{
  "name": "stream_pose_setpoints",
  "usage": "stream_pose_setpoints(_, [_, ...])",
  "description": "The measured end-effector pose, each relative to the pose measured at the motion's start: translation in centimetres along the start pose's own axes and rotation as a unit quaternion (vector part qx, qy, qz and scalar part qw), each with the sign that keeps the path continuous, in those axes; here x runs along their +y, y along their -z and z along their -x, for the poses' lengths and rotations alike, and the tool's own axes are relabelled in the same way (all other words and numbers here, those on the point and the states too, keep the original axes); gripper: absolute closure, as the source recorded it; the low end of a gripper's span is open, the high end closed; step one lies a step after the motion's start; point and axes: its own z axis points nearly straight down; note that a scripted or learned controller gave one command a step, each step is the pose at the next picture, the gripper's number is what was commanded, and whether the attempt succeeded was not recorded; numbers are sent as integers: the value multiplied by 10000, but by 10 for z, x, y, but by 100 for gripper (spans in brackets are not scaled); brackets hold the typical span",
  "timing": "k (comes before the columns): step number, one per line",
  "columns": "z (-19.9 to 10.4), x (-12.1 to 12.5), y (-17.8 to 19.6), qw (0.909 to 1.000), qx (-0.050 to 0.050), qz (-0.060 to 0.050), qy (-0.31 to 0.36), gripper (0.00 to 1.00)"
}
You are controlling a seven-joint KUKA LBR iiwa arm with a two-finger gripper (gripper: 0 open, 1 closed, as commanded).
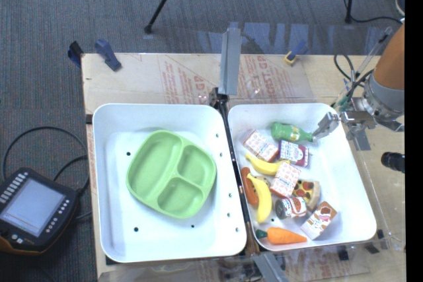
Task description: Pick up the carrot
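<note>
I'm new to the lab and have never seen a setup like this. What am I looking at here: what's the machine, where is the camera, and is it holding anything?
A single fixed camera looks down at a slant on a bench with two shallow white bins. The grey and orange thing at the right is a robot arm; its gripper hangs over the right bin, near a green bottle, with nothing visibly between its fingers. That bin holds toy food: bananas, small cartons and the carrot it must pick up, lying at the near edge. The left bin holds a green divided plate.
</note>
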Motion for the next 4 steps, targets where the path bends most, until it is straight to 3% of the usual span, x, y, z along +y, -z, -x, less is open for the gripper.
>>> stream_pose_setpoints(1, [-35, 28, -2, 9880, -10, 15, 1545, 0])
stream_pose_setpoints(2, [-69, 44, 5, 9584, -16, 20, 2854, 0])
stream_pose_setpoints(3, [-82, 44, -41, 8859, -10, 13, 4638, 0])
stream_pose_setpoints(4, [-102, 29, -42, 8306, -9, 14, 5569, 0])
